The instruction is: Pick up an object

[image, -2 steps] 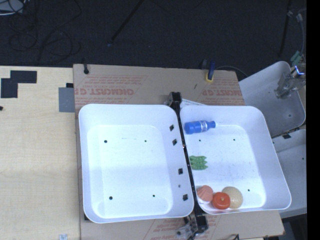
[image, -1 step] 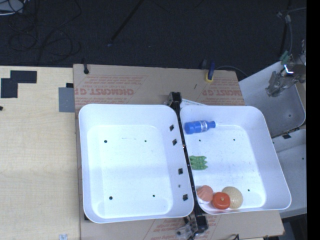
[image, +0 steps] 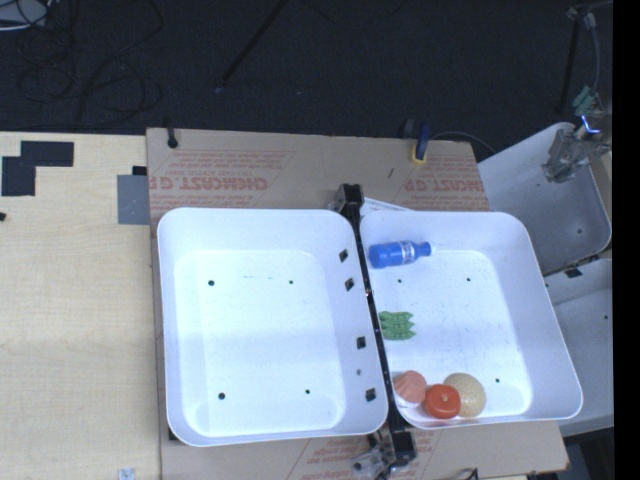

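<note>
The bottle (image: 399,254), laid crosswise, is seen well left of the gripper (image: 572,154), whose state cannot be told.

Looks like a robotics lab or test workshop. Two shallow white bins (image: 255,233) set side by side on a sheet of printed cardboard (image: 300,173), laid over a pale wooden bench (image: 70,308). Black cables (image: 60,8) trailing across a dark floor behind. Grey metal plate (image: 545,193) and fittings at the right edge. Black and grey square markers (image: 45,163) stuck on the bench.
</note>
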You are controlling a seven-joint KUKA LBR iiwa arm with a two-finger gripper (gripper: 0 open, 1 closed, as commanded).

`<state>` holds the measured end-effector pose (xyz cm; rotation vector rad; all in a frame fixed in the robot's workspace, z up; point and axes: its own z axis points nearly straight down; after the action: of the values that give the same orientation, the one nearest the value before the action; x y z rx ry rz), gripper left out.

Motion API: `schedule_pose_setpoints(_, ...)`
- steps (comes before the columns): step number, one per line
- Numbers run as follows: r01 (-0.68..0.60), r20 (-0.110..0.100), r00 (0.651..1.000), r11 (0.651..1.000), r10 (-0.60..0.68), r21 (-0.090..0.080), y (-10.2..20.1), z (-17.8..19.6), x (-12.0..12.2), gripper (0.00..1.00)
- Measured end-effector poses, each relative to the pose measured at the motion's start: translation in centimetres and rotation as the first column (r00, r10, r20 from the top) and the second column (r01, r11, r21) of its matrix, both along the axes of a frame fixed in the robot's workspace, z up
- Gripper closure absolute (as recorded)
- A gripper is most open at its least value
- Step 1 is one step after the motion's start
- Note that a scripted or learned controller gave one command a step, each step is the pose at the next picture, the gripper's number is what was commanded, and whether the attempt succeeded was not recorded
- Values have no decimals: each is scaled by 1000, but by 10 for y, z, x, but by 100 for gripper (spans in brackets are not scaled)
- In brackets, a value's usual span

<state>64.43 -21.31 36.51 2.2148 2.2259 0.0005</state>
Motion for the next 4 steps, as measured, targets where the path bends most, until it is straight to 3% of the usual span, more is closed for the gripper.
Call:
schedule_pose_setpoints(2,2,-4,1000,1000,-2,0,1,-31,0,100)
schedule_pose_setpoints(3,1,5,1000,1000,-1,-2,-1,47,0,100)
schedule_pose_setpoints(4,1,-4,1000,1000,-1,1,0,31,0,100)
